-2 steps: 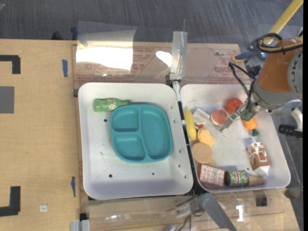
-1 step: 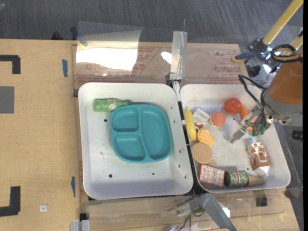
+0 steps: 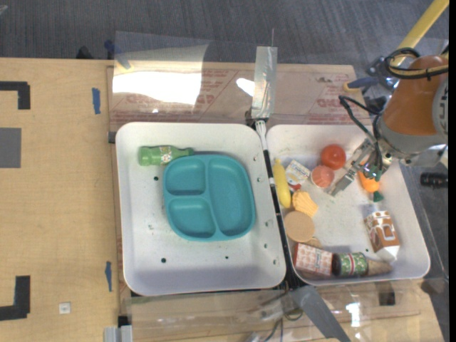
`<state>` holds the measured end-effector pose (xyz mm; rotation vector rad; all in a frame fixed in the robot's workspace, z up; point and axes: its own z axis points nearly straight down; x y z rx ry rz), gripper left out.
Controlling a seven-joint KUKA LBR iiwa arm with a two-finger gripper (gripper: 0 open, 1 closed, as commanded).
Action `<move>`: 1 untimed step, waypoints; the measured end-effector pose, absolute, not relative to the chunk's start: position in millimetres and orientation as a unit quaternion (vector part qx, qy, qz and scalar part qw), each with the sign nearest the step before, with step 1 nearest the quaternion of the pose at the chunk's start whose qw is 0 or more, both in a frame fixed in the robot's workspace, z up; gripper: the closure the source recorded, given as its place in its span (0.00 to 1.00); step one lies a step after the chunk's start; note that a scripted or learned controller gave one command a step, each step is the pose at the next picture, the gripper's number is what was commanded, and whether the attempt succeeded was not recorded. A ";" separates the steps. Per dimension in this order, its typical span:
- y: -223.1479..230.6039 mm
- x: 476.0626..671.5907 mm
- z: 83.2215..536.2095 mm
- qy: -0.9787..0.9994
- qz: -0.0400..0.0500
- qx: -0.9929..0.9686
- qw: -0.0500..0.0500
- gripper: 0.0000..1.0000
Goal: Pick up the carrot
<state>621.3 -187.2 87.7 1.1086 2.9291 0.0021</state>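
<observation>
The carrot [image 3: 368, 184], small and orange with a green tip, lies near the right side of the right bin [image 3: 413, 212]. My gripper [image 3: 358, 178] reaches down into that bin from the upper right and stands open. One long silver finger [image 3: 344, 182] points down to the left of the carrot. The other finger [image 3: 377, 167] ends just above the carrot's upper edge. The carrot sits close by that finger, and I cannot tell whether they touch. It is not clamped between the two.
Around the gripper in the right bin are a red tomato [image 3: 333, 155], a pink round piece [image 3: 323, 177], a banana [image 3: 282, 184], a tan disc [image 3: 299, 226], two cans [image 3: 313, 260] and a small carton [image 3: 382, 232]. The left bin holds a teal divided plate [image 3: 209, 194] and a green bottle [image 3: 162, 154].
</observation>
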 end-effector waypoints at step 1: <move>-187.3 624.9 102.4 0.936 0.001 0.353 0.012 1.00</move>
